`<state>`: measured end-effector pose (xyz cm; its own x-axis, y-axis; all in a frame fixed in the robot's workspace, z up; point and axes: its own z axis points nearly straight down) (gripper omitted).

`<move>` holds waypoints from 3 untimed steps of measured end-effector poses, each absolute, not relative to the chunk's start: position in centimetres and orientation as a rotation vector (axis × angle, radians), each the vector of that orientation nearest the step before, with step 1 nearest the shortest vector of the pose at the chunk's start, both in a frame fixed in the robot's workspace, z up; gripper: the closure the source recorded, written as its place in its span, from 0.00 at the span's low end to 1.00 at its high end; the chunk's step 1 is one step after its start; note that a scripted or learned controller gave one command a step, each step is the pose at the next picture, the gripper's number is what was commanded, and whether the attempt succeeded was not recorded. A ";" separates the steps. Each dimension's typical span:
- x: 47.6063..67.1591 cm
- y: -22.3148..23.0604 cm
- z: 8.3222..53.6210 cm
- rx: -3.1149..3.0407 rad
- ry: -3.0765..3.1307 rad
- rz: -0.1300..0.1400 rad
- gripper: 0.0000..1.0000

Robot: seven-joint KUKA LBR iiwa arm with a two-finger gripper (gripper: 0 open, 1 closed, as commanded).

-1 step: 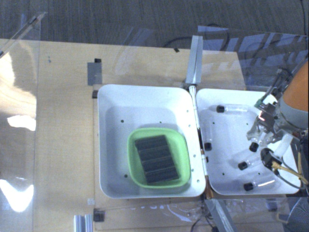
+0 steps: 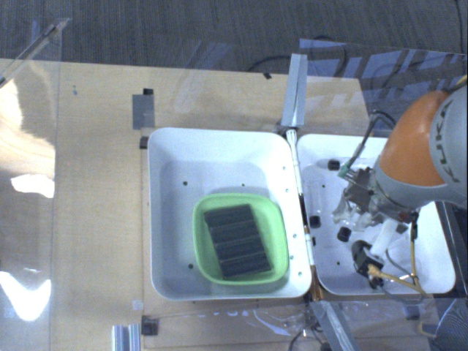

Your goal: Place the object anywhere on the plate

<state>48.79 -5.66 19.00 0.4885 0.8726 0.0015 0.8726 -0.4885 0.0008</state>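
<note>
We see a bench (image 2: 88, 218) of pale wood-look board, smooth and faintly shiny, with bright glare patches on its left side. Both bins look like moulded white plastic: the left bin (image 2: 164, 196) has a smooth satin wall with soft reflections, and the right bin (image 2: 314, 159) matches it. The plate (image 2: 274, 229) looks like light green plastic, slightly glossy along its rim. The dark object (image 2: 235, 240) lying on it is matt charcoal with a ribbed surface. A dull grey metal bar (image 2: 295, 93) stands between the bins. The arm (image 2: 417, 152) wears a smooth, glossy orange shell above grey casing. The floor (image 2: 219, 13) looks like dark, rough woven carpet.
</note>
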 end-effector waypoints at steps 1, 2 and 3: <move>50.0 3.1 18.5 -2.581 -1.792 -0.006 1.00; 49.0 7.1 18.4 -2.498 -1.905 -0.004 1.00; 49.0 7.0 18.4 -2.499 -1.904 -0.004 0.00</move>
